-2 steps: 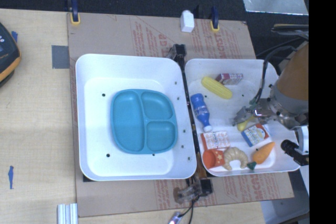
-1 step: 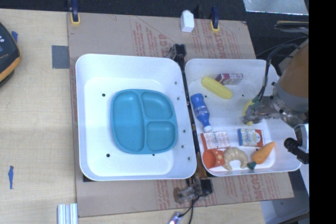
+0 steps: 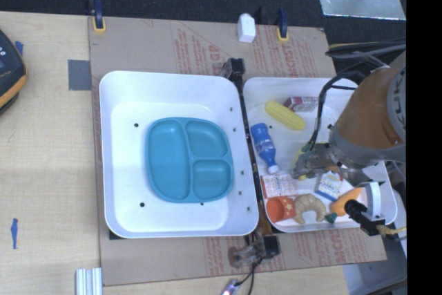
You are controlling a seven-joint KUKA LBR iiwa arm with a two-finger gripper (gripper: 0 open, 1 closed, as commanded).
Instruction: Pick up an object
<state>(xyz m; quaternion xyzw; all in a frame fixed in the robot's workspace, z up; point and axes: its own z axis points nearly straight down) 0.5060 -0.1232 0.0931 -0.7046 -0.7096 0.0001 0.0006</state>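
Nothing is getting lifted yet as far as I can tell: the blue bottle (image 3: 263, 146), the yellow corn (image 3: 284, 115) and the croissant (image 3: 309, 204) are all lying loose in the right bin (image 3: 253, 94), so the whole pick is looking like it's left to do. The gripper (image 3: 309, 164) is hovering low just right of the bottle, and the arm (image 3: 369, 117) is covering a good chunk of that bin, so whatever's under it is staying a mystery. Can't tell how the business end is set, it's just a dark blur, while the teal tray (image 3: 188, 159) is sitting alone in the left bin (image 3: 121, 90).

The arm (image 3: 369, 117) is a rounded grey body with a broad orange band, a black cable looping beside it, and dark metal jaws.
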